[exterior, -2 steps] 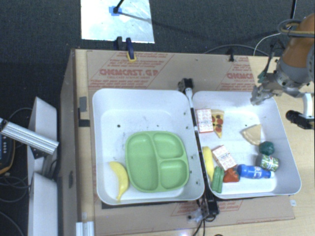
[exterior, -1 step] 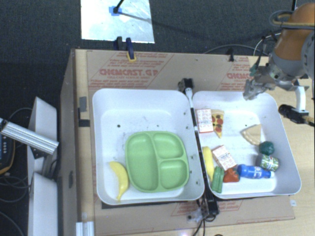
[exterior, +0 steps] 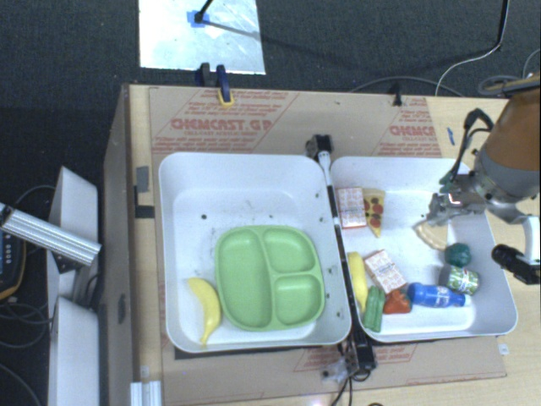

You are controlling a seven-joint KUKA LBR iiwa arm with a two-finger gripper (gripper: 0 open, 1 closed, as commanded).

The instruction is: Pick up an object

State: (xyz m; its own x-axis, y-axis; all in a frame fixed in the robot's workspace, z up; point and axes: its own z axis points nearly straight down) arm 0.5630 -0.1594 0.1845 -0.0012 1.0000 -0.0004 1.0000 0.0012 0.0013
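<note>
Approach step: gripper (exterior: 438,210) low over right bin (exterior: 507,311), prob. above tan item (exterior: 431,237); jaw state unclear. Next: descend, close.

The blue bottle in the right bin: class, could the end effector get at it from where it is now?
Probably yes. The blue bottle lies uncovered in the same bin as the end effector, though a green can crowds one end.
</note>
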